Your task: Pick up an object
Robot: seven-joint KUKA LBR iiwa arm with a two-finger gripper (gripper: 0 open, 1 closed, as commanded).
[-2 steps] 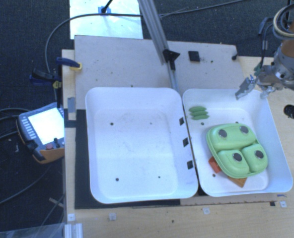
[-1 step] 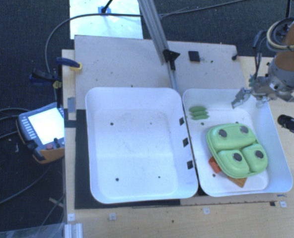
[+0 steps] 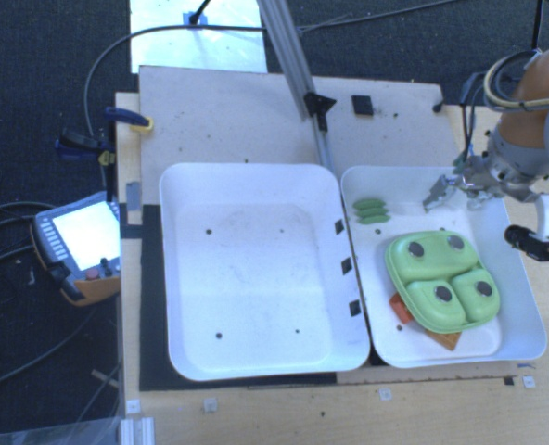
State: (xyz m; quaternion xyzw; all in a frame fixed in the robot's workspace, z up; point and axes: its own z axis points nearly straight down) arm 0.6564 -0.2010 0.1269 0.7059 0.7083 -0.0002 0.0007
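In the right bin [image 3: 525, 327] lies a large light-green three-lobed toy [image 3: 443, 278] with dark round spots. An orange flat piece [image 3: 441, 338] pokes out from under its near edge, with a red bit [image 3: 401, 310] at its left. A small green ridged piece [image 3: 371, 210] rests at the bin's far left. My gripper [image 3: 455, 191] hovers over the far part of the right bin, above and behind the green toy, its two fingers spread apart with nothing between them.
The left bin [image 3: 249, 267] sits beside the right one, with dark clips [image 3: 346, 265] along the shared wall. A slanted metal pole [image 3: 293, 54] rises behind the bins. A teach pendant [image 3: 78, 246] lies off the bench at left.
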